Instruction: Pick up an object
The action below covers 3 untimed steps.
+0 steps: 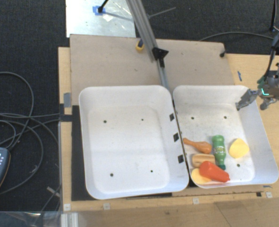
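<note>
Dark carpet with loose cables surrounds my bench (130, 60), where two shallow white bins sit side by side, the left bin (125, 141) with nothing for me to aim at and the right bin (253, 126) holding everything I might take. Those items are bunched at its near end: a green bottle (218, 150) lying beside a yellow lemon-like piece (239, 148), an orange carrot-like piece (198, 145), a red pepper-like piece (214, 172) and a tan roll (201, 159) crowded against the near rim. I judge that clustering makes a clean approach awkward, since neighbours touch or nearly touch; the lemon looks the most isolated, with bare floor around it. My gripper (254, 100) hangs over the bin's far right edge, well apart from the pile, its fingers spread and carrying nothing. Between it and the items lies open bin floor, so I have free room to descend, though the right rim sits close by.
</note>
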Each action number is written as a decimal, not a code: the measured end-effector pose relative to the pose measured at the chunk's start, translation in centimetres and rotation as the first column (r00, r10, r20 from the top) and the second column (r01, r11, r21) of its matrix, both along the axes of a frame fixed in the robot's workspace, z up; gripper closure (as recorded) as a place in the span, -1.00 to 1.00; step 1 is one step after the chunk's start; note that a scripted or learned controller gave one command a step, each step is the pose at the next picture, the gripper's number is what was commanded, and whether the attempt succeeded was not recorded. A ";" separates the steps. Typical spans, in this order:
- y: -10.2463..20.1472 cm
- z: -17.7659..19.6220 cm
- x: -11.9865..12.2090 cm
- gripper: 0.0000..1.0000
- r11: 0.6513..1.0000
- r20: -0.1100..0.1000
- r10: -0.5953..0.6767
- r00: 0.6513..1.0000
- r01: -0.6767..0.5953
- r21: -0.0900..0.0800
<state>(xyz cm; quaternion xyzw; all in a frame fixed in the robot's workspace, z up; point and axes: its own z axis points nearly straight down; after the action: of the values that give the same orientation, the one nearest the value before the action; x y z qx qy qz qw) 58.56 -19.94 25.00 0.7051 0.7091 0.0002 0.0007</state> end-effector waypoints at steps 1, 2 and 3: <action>-0.1 -6.2 -0.3 -1.00 1.000 -0.005 -0.005 1.000 0.005 0.002; -0.8 -11.7 0.3 -1.00 1.000 -0.005 -0.005 1.000 0.005 0.001; -0.7 -16.2 0.3 -1.00 1.000 -0.004 -0.005 1.000 0.005 0.002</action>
<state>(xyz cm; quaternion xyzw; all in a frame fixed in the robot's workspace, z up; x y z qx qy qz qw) 58.87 -20.69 8.84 0.7068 0.7075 -0.0006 -0.0013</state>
